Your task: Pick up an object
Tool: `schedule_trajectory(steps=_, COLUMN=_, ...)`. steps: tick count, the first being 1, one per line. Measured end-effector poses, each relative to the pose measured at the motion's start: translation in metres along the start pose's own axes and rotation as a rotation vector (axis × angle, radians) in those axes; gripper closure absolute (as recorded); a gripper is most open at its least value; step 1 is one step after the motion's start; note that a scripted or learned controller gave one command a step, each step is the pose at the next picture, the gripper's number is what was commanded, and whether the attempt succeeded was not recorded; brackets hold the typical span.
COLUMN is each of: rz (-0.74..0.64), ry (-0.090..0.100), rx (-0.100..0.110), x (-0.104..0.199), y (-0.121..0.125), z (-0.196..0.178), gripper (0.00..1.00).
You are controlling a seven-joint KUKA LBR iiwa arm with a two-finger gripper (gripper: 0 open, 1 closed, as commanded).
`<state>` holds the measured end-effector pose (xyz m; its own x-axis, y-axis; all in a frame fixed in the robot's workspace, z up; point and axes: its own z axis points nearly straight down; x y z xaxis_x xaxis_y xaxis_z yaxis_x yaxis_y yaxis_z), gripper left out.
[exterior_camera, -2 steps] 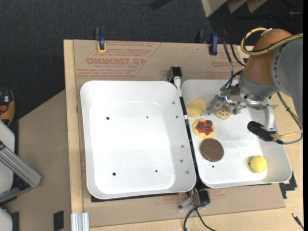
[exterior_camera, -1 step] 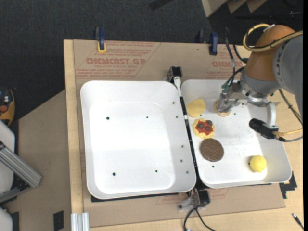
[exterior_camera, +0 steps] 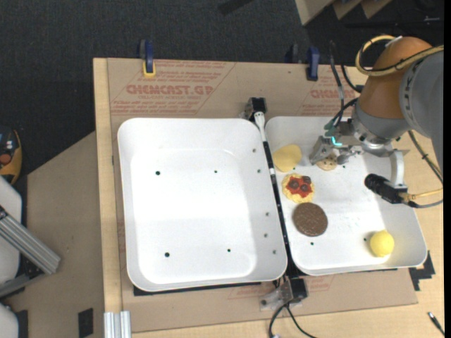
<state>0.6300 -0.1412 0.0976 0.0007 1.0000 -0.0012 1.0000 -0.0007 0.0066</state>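
The right bin [exterior_camera: 352, 259] holds several small toy foods. A pale yellow piece [exterior_camera: 286, 157] lies near its left wall. Just below that sit a small pizza-like disc with red toppings [exterior_camera: 298, 186] and a round brown cookie [exterior_camera: 310, 218]. A yellow lemon [exterior_camera: 381, 244] rests near the front right corner. My gripper [exterior_camera: 330, 148] hangs low over the bin's back part, directly above a small tan item [exterior_camera: 326, 164] that is partly hidden beneath it. Whether it touches that item I cannot tell.
The left bin [exterior_camera: 190, 259] lies beside the right one, with a black divider strip [exterior_camera: 271, 189] between them. Both rest on a brown cardboard sheet [exterior_camera: 176, 83] held by blue clamps [exterior_camera: 147, 53] at the back edge. The arm's orange band [exterior_camera: 387, 83] rises behind the gripper.
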Motion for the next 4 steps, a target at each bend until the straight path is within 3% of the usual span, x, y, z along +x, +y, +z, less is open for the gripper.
schedule_trajectory(steps=1, rz=0.000, ry=-0.004, rx=-0.010, x=-0.015, y=-0.001, z=-0.138, gripper=0.00)
schedule_trajectory(steps=2, rz=-0.006, ry=0.005, rx=0.014, x=0.054, y=0.000, z=-0.053, gripper=0.00)
schedule_trajectory(steps=3, rz=-0.002, ry=-0.001, rx=0.003, x=0.034, y=0.038, z=0.016, gripper=0.00)
schedule_trajectory(steps=4, rz=0.000, ry=0.000, rx=0.002, x=0.015, y=0.002, z=0.010, gripper=0.00)
